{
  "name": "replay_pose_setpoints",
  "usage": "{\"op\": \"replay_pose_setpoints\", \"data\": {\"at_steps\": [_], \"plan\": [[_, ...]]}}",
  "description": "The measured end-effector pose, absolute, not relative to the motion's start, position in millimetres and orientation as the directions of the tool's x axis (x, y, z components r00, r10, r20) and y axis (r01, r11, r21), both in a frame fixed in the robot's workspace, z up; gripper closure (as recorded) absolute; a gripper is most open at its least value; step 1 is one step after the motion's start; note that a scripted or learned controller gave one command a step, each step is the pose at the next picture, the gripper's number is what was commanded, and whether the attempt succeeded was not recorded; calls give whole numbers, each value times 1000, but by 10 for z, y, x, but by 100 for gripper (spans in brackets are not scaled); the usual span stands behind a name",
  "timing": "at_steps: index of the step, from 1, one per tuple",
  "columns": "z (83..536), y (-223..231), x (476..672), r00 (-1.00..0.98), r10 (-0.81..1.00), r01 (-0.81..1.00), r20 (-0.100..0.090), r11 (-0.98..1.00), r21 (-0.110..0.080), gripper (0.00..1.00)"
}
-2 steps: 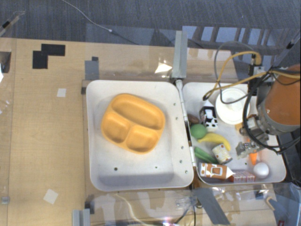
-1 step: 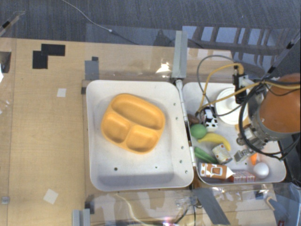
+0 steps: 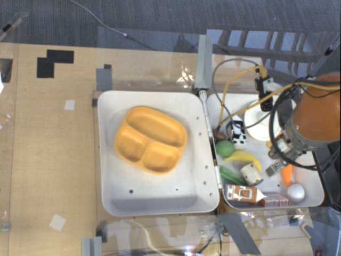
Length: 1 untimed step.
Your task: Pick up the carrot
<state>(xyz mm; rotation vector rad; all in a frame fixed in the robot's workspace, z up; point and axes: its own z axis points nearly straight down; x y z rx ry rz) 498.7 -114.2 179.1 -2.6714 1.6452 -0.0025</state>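
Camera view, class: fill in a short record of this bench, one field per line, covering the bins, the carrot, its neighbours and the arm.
left bin: holds a yellow divided plate
right bin: holds the toy food
carrot: orange, near the right bin's front right, partly under the arm
egg: white, just in front of the carrot
banana: yellow, mid bin, beside a green lime
carton: lies along the front wall
arm: over the right bin, above the carrot
carrot held: not shown
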Motion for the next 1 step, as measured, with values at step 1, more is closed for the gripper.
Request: {"op": "replay_pose_setpoints", "data": {"at_steps": [1], "plan": [[1959, -1133, 5000, 724, -690, -690, 1, -724, -4, 100]]}}
